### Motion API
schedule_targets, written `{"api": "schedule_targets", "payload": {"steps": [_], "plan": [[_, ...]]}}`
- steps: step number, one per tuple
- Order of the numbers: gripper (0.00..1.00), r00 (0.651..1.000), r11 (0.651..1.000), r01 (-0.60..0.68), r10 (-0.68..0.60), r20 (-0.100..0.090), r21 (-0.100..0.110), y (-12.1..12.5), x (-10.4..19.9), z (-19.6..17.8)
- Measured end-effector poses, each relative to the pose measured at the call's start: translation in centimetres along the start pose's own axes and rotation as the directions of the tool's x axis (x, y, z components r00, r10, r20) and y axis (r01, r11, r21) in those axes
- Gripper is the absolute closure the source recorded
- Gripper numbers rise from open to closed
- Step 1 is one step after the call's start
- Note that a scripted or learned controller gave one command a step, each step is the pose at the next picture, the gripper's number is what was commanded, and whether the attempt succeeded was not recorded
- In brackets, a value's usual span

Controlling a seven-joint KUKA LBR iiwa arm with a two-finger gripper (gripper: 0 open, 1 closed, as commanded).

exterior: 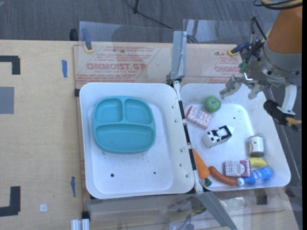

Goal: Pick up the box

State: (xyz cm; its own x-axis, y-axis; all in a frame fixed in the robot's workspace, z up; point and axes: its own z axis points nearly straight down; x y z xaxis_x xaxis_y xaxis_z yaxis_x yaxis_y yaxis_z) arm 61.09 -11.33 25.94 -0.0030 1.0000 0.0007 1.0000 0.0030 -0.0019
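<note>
From the camera view, the box (198, 117) — pink and white — lies tilted in the right bin (283, 159), near its left wall, with nothing on top of it. A green apple (212, 103) sits just beside it, toward the back, and a black-and-white toy cow (217, 135) lies near it on the front side. Farther off along the front are a carrot (200, 163), a sausage (222, 176), a small carton (237, 168), a banana (258, 162), a bottle (255, 177) and a can (256, 145). The left bin (129, 176) holds a blue divided plate (123, 124). The gripper (241, 86) hangs over the right bin's back edge, well apart from the box — whether it is wide or narrow I cannot tell.
</note>
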Motion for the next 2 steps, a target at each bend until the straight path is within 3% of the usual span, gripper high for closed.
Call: {"api": "schedule_targets", "payload": {"steps": [1,2], "plan": [[0.0,0.987,0.987,0.158,-0.158,0.001,-0.001,-3.3,0.5,14.4],[0.0,0.999,0.999,0.047,-0.047,0.006,-0.015,6.0,1.1,16.6]]}}
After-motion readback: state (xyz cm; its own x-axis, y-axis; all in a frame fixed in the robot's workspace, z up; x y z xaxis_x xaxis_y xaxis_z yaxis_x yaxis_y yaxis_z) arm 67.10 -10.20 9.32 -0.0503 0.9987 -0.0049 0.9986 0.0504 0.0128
